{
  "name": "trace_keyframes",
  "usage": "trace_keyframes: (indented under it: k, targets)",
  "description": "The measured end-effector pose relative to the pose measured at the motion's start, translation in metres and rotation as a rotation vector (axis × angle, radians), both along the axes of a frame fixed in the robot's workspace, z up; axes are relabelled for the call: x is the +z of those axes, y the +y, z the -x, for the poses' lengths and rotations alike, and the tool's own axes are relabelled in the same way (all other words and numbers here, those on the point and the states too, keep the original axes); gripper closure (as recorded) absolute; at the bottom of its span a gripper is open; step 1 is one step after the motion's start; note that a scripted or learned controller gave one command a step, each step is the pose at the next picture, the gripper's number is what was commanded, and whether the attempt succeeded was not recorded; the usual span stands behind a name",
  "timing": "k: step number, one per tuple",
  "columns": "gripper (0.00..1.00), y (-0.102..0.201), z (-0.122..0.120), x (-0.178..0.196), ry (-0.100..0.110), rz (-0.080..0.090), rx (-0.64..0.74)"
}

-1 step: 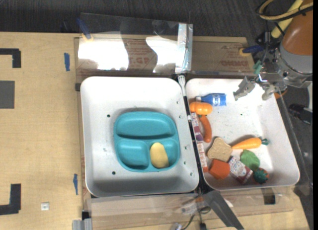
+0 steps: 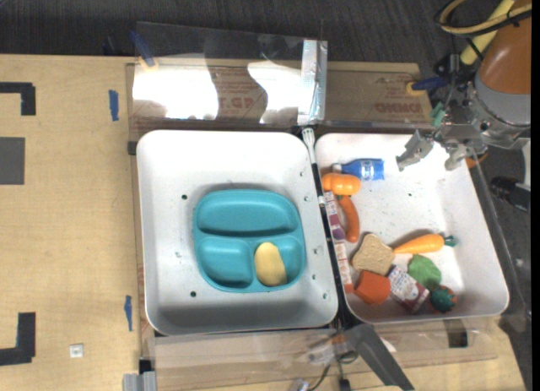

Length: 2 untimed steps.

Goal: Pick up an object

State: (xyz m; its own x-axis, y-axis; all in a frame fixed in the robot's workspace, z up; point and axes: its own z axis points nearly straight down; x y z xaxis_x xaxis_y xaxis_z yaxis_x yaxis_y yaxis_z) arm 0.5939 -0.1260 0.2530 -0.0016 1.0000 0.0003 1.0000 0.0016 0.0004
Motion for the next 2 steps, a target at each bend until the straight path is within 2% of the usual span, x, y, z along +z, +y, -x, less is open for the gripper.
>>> trace_keyframes:
  k: [1,2]
  targets:
    - [0.0,0.01,-0.042,-0.158,0.001,0.0,0.01]
    - [0.0,0.002,-0.067,-0.167,0.034,-0.009,0.019]
